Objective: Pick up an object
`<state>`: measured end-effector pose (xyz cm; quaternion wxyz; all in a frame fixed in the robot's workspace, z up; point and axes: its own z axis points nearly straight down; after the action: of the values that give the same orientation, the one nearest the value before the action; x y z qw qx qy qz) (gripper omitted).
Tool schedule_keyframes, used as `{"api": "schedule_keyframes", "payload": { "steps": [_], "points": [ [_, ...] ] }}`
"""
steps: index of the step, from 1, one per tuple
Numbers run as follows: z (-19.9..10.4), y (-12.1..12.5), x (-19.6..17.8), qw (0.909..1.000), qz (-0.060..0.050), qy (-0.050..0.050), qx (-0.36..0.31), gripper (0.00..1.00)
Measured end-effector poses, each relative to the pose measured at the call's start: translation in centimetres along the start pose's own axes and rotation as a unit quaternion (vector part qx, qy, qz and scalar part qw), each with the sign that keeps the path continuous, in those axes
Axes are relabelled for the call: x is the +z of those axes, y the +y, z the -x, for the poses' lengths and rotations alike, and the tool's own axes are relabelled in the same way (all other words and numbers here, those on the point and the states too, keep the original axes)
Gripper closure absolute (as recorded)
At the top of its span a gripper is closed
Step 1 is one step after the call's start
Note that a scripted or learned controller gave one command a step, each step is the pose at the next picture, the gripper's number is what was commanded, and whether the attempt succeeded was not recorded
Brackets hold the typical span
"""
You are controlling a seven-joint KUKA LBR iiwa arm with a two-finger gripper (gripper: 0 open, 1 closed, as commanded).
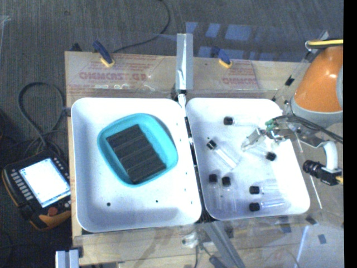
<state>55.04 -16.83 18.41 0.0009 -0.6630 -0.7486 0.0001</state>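
— Where is your pincer?

— My pincer (254, 139) hangs over the right shallow white plastic bin (290, 202), toward its two o'clock corner, with my grey arm and its orange band (321, 88) coming in from three o'clock. Whether the pincer is spread or closed, I cannot tell; it is too small and blurred, and I see nothing clearly between its tips.

— What lies under you?

— Several clear plastic vials with black caps are scattered about the bin. One clear vial (221, 154) lies tilted near the middle, just at eight o'clock from my pincer. Black caps sit at twelve o'clock (227, 120), at four o'clock of my pincer (271, 156), and in a loose group along six o'clock (254, 190).

— And the other bin?

— The left white bin (89, 205) holds a light blue plastic tray (109, 135), and a black ribbed rectangular block (136, 153) lies in it. Both bins rest on the wooden tabletop (128, 74), touching along their shared edge.
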Motion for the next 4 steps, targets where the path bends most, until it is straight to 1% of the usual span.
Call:
{"api": "schedule_keyframes", "payload": {
  "steps": [1, 2, 3, 4],
  "points": [
    [5.1, 4.5, 9.1, 0.994, 0.001, 0.0, -0.109, 0.0],
    [5.8, 2.3, -11.2, 0.9937, 0.002, -0.002, -0.112, 0.0],
    [2.5, 5.6, -2.7, 0.9951, 0.0, -0.001, -0.099, 0.0],
    [0.5, 6.6, 8.8, 0.9914, 0.001, -0.001, -0.131, 0.0]
  ]
}}
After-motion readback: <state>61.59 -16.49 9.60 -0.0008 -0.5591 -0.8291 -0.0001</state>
